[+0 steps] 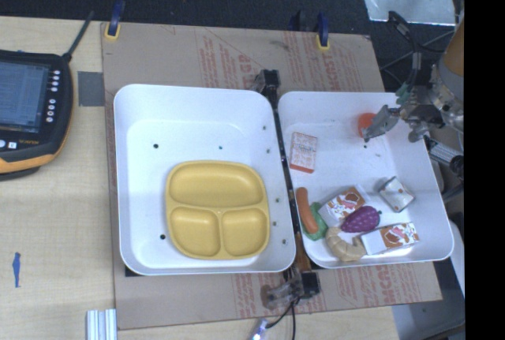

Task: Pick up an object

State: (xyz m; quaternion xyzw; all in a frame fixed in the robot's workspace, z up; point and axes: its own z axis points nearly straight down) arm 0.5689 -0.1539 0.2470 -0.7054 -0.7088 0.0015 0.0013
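1. Cardboard sheet (pixel 331 62) under both bins, clipped at its far edge.
2. Left bin (pixel 134 117), touching right bin along the centre seam.
3. Right bin (pixel 331 113), the landmark for all places below.
4. Yellow tray (pixel 217 208), three compartments, lying flat in the left bin, well left of the right bin.
5. Pendant (pixel 28 110), orange-edged with a dark screen, far left of the right bin, beyond the left bin.
6. Arm (pixel 446 94) reaching in over the right bin's far right corner.
7. Gripper (pixel 394 124) above the right bin's far right part; fingers spread apart, nothing seen between them. One dark finger just beside the red ball.
8. Card (pixel 304 151), white with red print, flat near the right bin's left wall.
9. Carton (pixel 392 237), white and red, at the right bin's near right corner.
10. Packet (pixel 342 204), white and red, near the right bin's middle, touching the purple piece.
11. Purple piece (pixel 361 218) between packet and carton.
12. Tan piece (pixel 342 245) at the right bin's near wall.
13. Sausage (pixel 304 212), orange-red, by the right bin's left wall; green piece (pixel 318 217) alongside.
14. Grey block (pixel 394 192) toward the right bin's right wall.
15. Red ball (pixel 365 122) in the right bin's far part, free on the floor.
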